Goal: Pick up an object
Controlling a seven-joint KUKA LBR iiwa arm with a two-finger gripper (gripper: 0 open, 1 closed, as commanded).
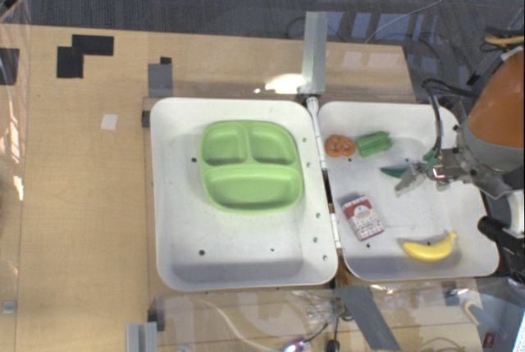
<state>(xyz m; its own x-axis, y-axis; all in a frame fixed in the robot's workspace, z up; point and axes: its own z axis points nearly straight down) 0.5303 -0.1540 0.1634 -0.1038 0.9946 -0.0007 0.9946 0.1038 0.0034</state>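
Observation:
The right bin holds a yellow banana near its front, a small red and white box at the front left, an orange ring-shaped piece and a green block at the back left. My gripper reaches in from the right and hovers over the bin's middle, its fingers pointing left. They stand open with nothing between them. The green block lies a short way behind the fingertips, and the box lies in front and to the left.
The left bin holds a green divided plate in its middle. A metal divider separates the two bins. The grey and orange arm covers the right bin's right side.

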